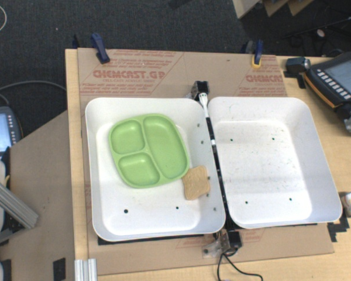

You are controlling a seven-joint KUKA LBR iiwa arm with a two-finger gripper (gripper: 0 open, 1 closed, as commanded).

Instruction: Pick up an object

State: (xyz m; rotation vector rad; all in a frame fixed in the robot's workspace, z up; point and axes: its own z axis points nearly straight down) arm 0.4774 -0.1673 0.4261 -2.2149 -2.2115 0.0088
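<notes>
A green divided plate (148, 151) with three compartments lies tilted in the left white bin (105, 215). A tan, flat, roughly square piece like a cracker or sponge (196, 182) rests beside the plate's lower right corner, near the bin's right wall. The right white bin (269, 157) holds only small dark specks.
A black cable and clamp (202, 95) run down the seam between the two bins. Blue (99, 47) and yellow (257, 54) clamps hold the cardboard-covered bench at the back. A handheld control pendant (330, 81) lies at the far right.
</notes>
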